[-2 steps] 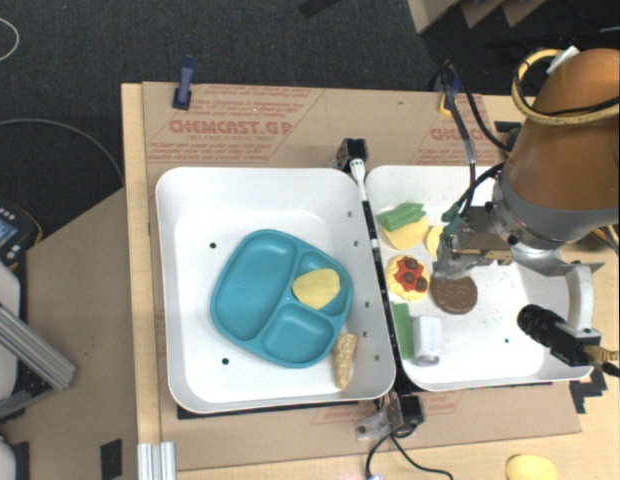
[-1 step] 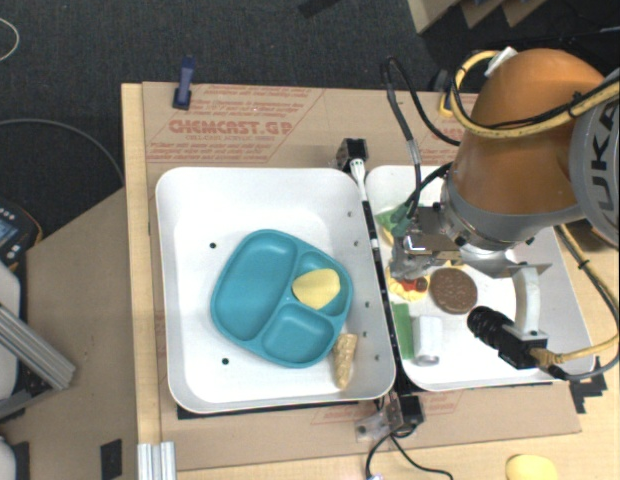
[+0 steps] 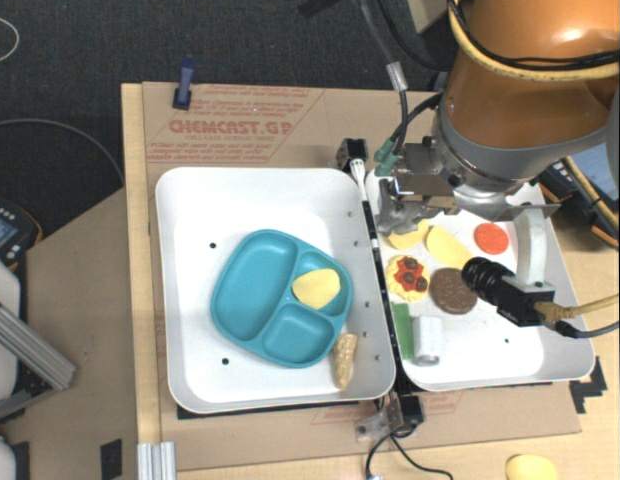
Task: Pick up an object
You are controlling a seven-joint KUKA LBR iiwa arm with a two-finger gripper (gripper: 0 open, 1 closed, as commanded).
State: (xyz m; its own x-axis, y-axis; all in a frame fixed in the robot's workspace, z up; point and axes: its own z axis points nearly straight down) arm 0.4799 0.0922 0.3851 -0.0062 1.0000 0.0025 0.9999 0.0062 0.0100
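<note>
My gripper (image 3: 402, 206) hangs low over the far left part of the right bin (image 3: 490, 368), just above a yellow piece (image 3: 404, 238). Close by lie a larger yellow wedge (image 3: 447, 247), an orange disc (image 3: 492, 237), a yellow round with red and dark spots (image 3: 408, 277) and a brown disc (image 3: 451, 292). Nearer the front lie a green stick (image 3: 401, 330) and a small white cylinder (image 3: 426, 336). The arm's bulk hides the bin's far right part.
The left bin (image 3: 190, 218) holds a teal divided plate (image 3: 265, 303) with a pale yellow lump (image 3: 316, 288) in one compartment. A tan, knobbly piece (image 3: 344, 359) lies beside the plate's front right edge. A ridge (image 3: 375, 268) separates the two bins.
</note>
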